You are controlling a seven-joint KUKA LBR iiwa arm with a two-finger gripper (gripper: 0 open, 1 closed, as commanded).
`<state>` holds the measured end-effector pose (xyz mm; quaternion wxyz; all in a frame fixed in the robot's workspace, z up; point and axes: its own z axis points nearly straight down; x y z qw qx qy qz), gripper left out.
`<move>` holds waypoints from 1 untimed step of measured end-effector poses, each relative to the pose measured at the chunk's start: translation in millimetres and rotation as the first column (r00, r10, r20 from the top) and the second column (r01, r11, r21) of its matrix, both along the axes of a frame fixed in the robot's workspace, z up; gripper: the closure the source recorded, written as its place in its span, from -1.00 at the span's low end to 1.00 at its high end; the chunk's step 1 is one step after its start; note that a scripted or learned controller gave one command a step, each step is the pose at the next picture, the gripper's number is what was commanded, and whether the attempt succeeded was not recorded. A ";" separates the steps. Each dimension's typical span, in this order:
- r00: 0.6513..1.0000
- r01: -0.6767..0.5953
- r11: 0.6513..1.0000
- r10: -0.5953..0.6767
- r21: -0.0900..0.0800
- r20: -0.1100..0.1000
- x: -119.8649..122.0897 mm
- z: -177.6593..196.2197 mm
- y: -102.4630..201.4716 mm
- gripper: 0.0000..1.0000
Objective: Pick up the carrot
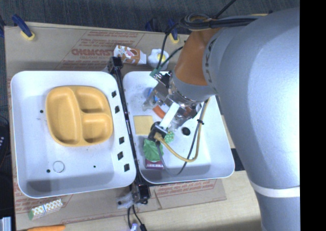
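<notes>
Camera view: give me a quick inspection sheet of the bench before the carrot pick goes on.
Surface: cardboard-covered bench bearing left bin and right bin.
Job's things: orange piece, likely the carrot, in right bin, partly hidden under the gripper.
Clutter: yellow divided tray in left bin; pale yellow square, green leafy item and dark red packet in right bin.
Grippers: gripper low over right bin, above the orange piece.
Cables: black cables loop over the arm's orange band.
Surroundings: small carton behind the bins; blue clamp at bench edge.

Cardboard-covered bench [91, 47] bears left bin [20, 138], right bin [214, 160], side by side.
</notes>
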<state>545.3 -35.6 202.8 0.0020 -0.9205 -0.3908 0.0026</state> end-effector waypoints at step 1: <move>1.000 -0.006 1.000 0.006 0.002 -0.004 0.0 9.7 0.7 1.00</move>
